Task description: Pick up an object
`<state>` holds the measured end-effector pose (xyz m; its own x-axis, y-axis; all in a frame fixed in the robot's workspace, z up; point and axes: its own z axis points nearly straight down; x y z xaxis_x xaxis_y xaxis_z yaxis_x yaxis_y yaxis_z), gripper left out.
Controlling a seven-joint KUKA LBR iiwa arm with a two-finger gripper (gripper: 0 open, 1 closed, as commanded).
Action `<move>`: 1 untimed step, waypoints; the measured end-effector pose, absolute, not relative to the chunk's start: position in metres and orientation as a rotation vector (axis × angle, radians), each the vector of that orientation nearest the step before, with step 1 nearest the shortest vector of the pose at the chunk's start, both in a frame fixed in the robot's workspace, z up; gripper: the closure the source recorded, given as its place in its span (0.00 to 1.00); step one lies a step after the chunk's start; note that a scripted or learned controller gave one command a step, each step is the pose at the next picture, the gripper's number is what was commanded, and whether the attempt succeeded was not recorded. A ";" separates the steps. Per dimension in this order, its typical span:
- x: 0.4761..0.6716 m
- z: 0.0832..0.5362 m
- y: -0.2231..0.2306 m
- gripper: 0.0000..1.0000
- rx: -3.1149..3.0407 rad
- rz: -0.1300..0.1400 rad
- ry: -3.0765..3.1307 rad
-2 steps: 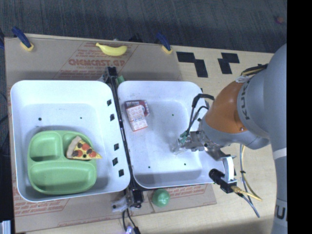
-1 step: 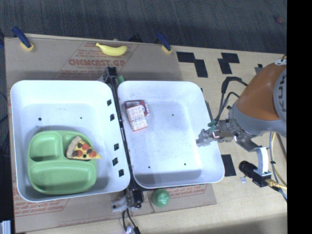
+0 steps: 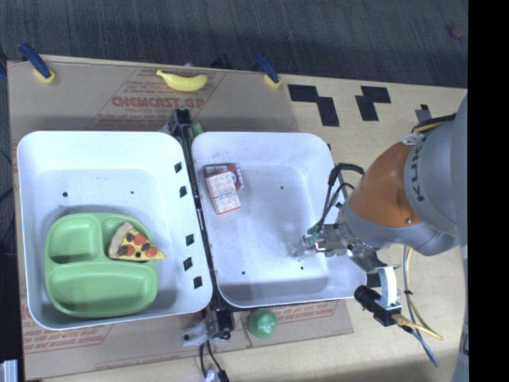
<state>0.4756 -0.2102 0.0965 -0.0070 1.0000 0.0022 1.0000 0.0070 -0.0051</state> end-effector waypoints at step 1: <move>0.477 0.108 -0.211 1.00 -2.207 0.002 -2.231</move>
